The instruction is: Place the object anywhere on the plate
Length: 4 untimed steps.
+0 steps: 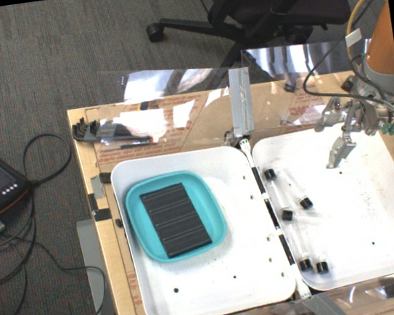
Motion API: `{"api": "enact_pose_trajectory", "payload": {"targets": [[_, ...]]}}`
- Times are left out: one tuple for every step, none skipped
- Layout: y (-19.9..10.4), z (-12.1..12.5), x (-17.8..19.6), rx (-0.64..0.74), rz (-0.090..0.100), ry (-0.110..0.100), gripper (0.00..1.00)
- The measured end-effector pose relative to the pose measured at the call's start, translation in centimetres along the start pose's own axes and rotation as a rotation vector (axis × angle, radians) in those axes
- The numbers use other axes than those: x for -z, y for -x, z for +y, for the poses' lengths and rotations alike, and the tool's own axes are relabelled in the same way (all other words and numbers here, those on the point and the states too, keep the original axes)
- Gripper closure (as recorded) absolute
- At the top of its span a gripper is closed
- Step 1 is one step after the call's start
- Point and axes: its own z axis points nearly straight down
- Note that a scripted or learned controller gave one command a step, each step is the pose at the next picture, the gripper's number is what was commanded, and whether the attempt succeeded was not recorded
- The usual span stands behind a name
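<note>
Gripper (340,150): hangs over the right bin's (385,235) upper part; whether it is wide or narrow, cannot tell; nothing seen in it.
Object (175,219): dark ribbed slab lying on the teal plate (217,220) in the left bin (209,290).
Direction: well apart, left of the gripper and nearer the camera.
Long axis: roughly front to back, slightly tilted.

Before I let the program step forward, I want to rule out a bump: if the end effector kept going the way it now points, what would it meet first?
Likely the bare floor of the right bin, just below the end effector. It points down and leftward; the clear tubes lie further left. Height is hard to judge.
</note>
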Motion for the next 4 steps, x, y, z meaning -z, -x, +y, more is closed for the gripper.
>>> {"api": "enact_pose_trajectory", "payload": {"targets": [[0.2,-0.1,2.5,-0.026,0.0,0.0,0.0],[-0.2,0.0,1.4,-0.003,0.002,0.0,0.0],[0.0,0.0,0.1,0.024,0.002,-0.001,0.0],[0.0,0.1,0.0,0.09,0.002,-0.001,0.0]]}}
